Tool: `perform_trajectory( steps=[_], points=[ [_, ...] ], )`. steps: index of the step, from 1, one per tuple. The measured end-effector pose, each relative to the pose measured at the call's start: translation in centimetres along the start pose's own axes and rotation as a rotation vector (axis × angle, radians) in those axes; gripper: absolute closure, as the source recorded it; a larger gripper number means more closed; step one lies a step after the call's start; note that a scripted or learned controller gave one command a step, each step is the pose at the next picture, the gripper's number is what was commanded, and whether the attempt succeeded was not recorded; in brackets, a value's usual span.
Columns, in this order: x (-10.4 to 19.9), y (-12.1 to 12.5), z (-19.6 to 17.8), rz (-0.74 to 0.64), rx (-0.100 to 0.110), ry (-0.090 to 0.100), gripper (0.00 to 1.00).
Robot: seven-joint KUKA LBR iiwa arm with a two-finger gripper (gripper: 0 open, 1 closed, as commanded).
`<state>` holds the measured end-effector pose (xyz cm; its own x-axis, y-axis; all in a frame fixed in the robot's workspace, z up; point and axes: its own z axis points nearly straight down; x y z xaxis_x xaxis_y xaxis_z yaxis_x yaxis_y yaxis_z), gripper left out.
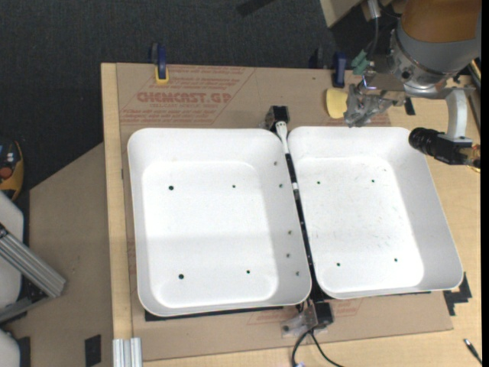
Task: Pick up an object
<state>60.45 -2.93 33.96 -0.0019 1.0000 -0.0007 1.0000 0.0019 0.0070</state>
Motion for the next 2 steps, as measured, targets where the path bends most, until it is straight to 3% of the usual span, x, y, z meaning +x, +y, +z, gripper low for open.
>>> perform_trajectory(
  steps=[1, 2],
  points=[
    [-0.2, -2.7, -1.8, 0.003, 0.006, 0.001, 1.0],
    [1.0, -1.3, 3.6, 0.001, 0.014, 0.002, 1.0]
  ],
)
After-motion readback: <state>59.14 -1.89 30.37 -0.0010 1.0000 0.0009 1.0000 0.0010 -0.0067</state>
